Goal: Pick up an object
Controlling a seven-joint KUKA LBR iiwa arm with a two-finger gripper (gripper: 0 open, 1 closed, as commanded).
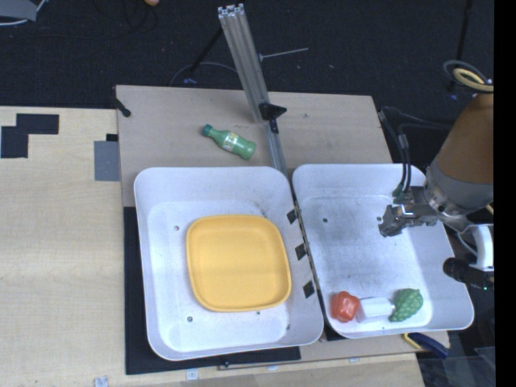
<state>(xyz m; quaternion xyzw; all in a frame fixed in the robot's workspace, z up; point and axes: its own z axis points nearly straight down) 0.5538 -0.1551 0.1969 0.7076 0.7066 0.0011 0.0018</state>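
Objects for picking lay in both bins and on the bench. Going from the left, a green bottle [229, 141] lay on its side on the bench [177, 123], near the far edge of the left bin [153, 216]. Inside that bin a yellow plate [238, 261] rested flat, about at its middle. A grey metal rail [248, 57] slanted up from the bench beyond the gap between the bins. In the right bin [355, 232], three things sat in a row along the near edge: a red piece [344, 305], a white piece [375, 307] touching it, and a green piece [406, 304] at the near right corner. The gripper [393, 218] hung over the right bin near its right edge, well apart from those three; whether it was open could not be told, and nothing showed in its grasp.
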